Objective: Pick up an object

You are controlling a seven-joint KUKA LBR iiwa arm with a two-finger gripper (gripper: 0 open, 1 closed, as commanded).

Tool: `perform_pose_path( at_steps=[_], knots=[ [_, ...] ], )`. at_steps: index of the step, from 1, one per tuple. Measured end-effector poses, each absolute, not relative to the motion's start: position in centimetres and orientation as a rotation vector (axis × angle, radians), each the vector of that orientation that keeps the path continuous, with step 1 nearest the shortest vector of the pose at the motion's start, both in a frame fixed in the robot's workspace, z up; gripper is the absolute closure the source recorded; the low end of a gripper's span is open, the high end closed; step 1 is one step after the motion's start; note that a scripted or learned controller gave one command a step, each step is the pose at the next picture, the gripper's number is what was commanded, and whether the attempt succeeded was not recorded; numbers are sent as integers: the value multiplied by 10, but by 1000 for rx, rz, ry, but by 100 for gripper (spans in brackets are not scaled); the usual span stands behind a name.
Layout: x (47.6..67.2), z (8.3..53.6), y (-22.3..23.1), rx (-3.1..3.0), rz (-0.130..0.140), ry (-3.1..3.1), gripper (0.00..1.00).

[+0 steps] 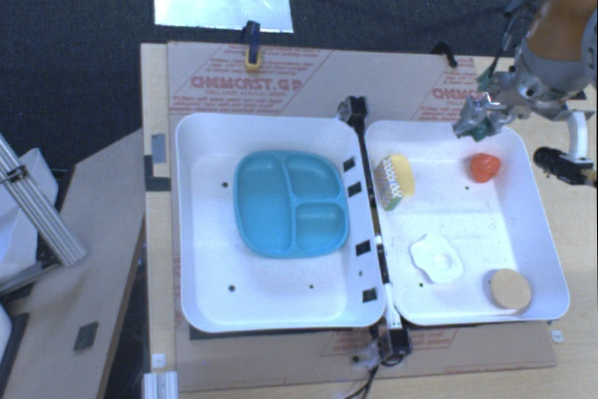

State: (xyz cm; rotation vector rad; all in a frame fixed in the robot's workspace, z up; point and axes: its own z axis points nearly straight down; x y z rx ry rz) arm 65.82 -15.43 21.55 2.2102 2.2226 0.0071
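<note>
Hovering with nothing between them, your fingers [479,128] look slightly parted above the right bin's [551,280] far rim; drop them straight over the orange object [484,167] just below, centring it before closing.

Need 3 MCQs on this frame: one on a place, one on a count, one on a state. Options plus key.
1. Where does the blue divided plate lie?
A. left bin
B. right bin
C. on the cardboard

2. How many objects lie in the right bin?
A. two
B. four
C. six

3. How does the gripper stand to the orange-red object?
A. clamped on it
B. above the bin's far rim, apart from it
C. pressing it onto the plate

Key: 1 A, the plate sits inside the left bin. 2 B, yellow sponge, orange-red object, white piece, tan disc. 3 B, a gap shows between them.
</note>
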Motion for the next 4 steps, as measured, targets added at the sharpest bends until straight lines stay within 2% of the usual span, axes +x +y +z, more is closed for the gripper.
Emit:
perform_pose_path(
  at_steps=[1,4],
  knots=[
    [655,211,-100,2211,3,2231,100],
    [613,211,37,2212,2,2232,100]
  ],
)
